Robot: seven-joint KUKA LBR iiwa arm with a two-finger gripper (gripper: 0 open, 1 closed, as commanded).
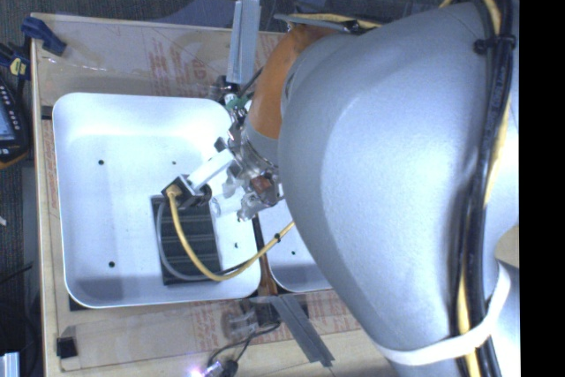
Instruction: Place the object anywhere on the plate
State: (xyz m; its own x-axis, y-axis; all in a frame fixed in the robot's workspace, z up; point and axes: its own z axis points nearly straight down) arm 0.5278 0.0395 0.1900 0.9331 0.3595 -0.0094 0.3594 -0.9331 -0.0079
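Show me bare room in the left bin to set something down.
In the left bin, the floor is bare along the left and top walls. Its lower-right corner is crowded under the gripper. The arm covers most of the right bin.

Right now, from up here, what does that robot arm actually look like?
The arm is a bulky, smooth, rounded grey shell, with an orange band just above the wrist. Black and yellow cables run along its outer edge, and a pale strap wraps around it. At its tip sits a small metallic gripper.
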